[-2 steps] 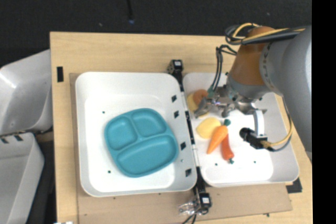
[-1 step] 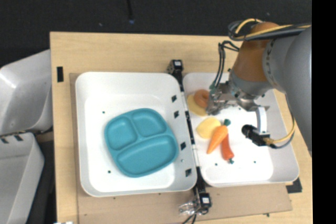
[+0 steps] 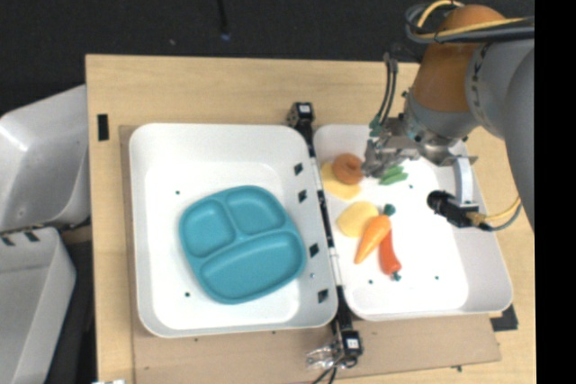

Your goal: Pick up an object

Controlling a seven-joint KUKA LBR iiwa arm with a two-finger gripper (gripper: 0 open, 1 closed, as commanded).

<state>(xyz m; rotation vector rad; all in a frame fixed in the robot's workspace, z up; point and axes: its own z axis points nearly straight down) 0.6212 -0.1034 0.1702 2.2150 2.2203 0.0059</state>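
Two white bins sat side by side on the wooden bench [image 3: 225, 85], and the left bin [image 3: 153, 283] carried a big blue divided plate [image 3: 240, 243]. Over the right bin [image 3: 468, 283] hung the grey arm [image 3: 504, 85] with its orange band [image 3: 445, 72], reaching in from the right. Its gripper [image 3: 382, 159] was down low at the far end of that bin, right beside a brown doughnut-shaped piece [image 3: 346, 167]; how its jaws stood, I couldn't tell. Under the doughnut lay a pale yellow piece [image 3: 340, 187], a second yellow piece [image 3: 355, 217] nearer, then an orange carrot [image 3: 373, 236] crossing a red pepper [image 3: 389, 258]. Smallest, a green scrap [image 3: 394, 178] just beside the gripper.
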